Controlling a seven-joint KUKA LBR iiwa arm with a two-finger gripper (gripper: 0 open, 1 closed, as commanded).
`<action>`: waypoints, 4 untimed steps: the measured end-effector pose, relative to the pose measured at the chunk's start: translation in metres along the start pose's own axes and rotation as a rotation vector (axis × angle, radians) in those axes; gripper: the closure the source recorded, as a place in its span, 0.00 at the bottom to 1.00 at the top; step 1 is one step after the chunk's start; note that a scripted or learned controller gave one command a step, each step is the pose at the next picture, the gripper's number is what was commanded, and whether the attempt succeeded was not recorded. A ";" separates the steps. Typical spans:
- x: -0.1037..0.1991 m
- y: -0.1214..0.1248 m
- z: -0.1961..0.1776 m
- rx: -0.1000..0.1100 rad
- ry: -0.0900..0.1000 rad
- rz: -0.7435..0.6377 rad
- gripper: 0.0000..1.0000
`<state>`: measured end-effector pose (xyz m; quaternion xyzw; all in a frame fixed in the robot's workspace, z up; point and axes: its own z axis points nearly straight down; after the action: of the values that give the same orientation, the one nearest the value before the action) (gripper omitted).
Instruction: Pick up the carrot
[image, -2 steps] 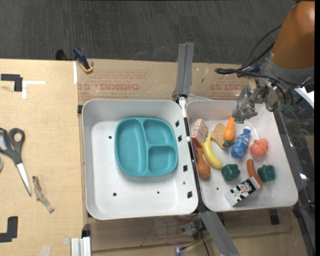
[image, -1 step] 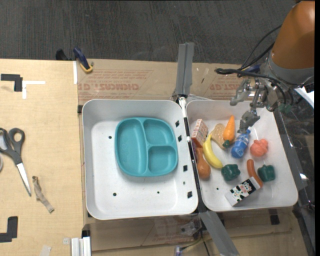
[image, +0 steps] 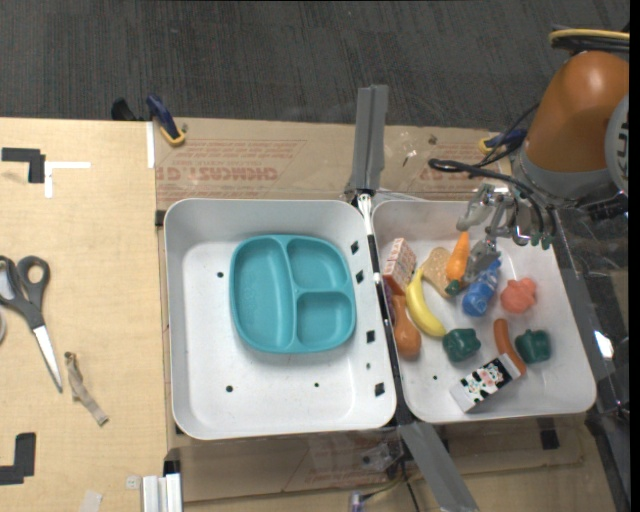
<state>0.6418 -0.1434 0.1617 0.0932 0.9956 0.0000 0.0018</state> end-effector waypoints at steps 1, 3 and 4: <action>-0.014 -0.002 0.061 0.000 -0.007 0.006 0.00; 0.000 -0.009 0.069 0.002 0.001 0.798 0.00; -0.012 0.030 0.069 0.002 0.000 0.799 0.00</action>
<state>0.6597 -0.1165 0.0931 0.4730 0.8811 -0.0001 0.0017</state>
